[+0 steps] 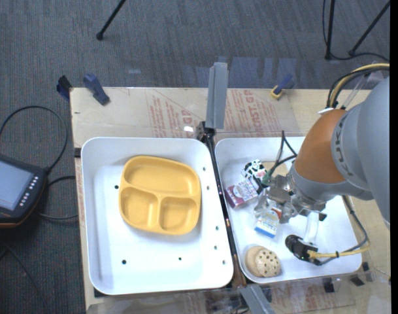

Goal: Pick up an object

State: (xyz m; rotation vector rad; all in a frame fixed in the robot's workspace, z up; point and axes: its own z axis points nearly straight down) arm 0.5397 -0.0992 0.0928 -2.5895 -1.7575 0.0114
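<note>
Metal pincer (272, 209) over small carton (266, 226), round perforated cookie (263, 261), yellow compartment tray (161, 194)

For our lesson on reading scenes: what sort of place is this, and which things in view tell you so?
Probably a robotics lab or test cell. A grey arm reaches over two white bins on a bench; a handheld control pendant lies on the carpet, and stand legs are planted behind.

Both bins (97, 175) look like smooth white plastic with a slight sheen. Tray (161, 194) in the left bin: yellow plastic, matt. Right of the tray, the cookie (263, 261) is rough and crumbly, the carton (267, 224) glossy printed card. Bench (146, 113) behind the tray: bare printed cardboard, matt. Arm (346, 156): smooth grey shell, satin orange band.
</note>
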